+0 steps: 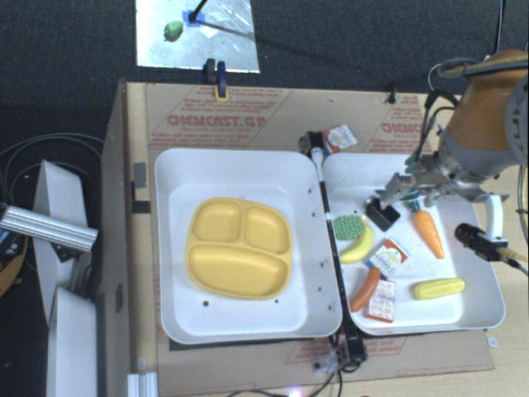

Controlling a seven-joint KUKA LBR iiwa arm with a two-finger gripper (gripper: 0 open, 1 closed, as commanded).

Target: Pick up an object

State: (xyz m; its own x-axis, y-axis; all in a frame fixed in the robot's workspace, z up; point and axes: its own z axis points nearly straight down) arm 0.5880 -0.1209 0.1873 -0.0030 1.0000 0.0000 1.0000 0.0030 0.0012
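— Where is the gripper (382, 213)?
— Low over the right bin (488, 304), near its middle, just above the banana (357, 245) and the green round piece (348, 226). Whether it is open or closed, I cannot tell.
— And the other objects?
— The carrot (428, 232) lies just right of it. The corn cob (438, 288) sits toward the bin's near right corner, the sausage (364, 289) by the near left.
— The left bin (178, 222)?
— It carries a yellow divided plate (240, 247) at its centre.

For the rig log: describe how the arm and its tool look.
The arm is grey with a broad orange band above the wrist. Thin dark cables loop beside the band. The tool is a small assembly of pale metal parts ending in black fingers.
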